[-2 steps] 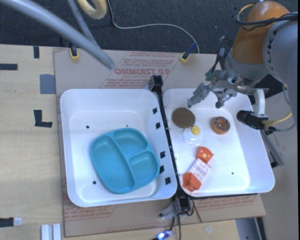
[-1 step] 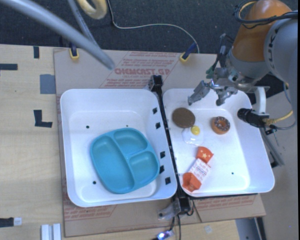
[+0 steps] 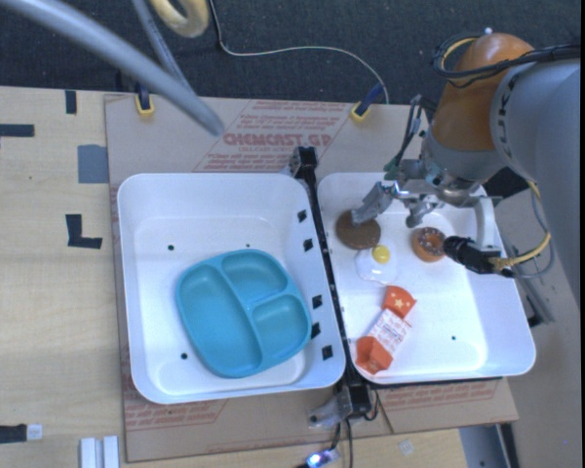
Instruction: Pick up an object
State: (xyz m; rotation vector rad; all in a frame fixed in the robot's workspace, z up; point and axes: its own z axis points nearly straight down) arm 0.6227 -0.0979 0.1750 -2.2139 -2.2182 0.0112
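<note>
A: Which thing should it go for, and how?

B: I'd take the brown disc [image 3: 358,231], lying flat in the right bin [image 3: 487,349] near the divider. The claw [image 3: 398,206] hangs right over that end, so little travel is needed. Best to centre over the disc, come straight down with one finger on each side, close low on its edge, then lift slowly.

A: Anything crowding it?

B: The small white-and-yellow piece [image 3: 377,258] lies just beside the disc, and the round brownish object [image 3: 429,244] is near the other finger. The orange packet [image 3: 387,330] lies well apart, towards the front. The blue divided plate [image 3: 244,311] is off in the left bin [image 3: 141,261].

A: And the claw now?

B: Its fingers are spread wide with nothing between them. One tip looks to be at or just above the disc's upper edge; I can't tell whether it touches
</note>
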